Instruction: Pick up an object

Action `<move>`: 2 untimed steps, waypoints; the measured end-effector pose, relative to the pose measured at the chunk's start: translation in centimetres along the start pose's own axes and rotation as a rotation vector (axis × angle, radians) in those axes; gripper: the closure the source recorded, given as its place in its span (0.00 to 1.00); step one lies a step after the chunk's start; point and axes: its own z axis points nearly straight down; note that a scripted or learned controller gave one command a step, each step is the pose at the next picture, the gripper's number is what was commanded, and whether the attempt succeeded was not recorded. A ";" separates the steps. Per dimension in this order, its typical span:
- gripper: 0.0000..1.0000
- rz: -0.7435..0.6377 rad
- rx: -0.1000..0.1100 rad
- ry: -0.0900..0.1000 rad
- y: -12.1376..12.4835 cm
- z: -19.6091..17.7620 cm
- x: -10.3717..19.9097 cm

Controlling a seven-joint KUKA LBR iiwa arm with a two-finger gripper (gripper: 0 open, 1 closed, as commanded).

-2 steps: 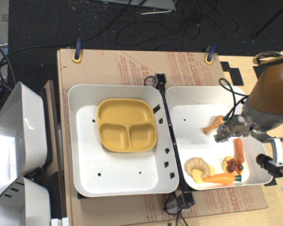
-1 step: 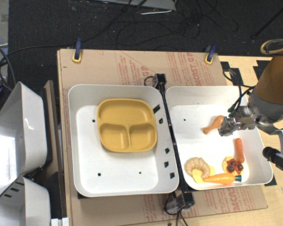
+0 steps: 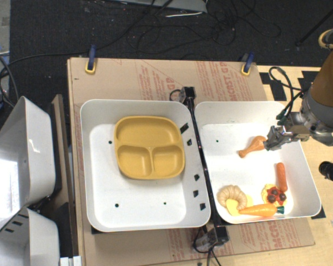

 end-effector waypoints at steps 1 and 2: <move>1.00 -0.003 0.002 0.001 1.5 -0.1 5.7; 1.00 -0.004 0.004 0.002 1.5 -0.3 10.9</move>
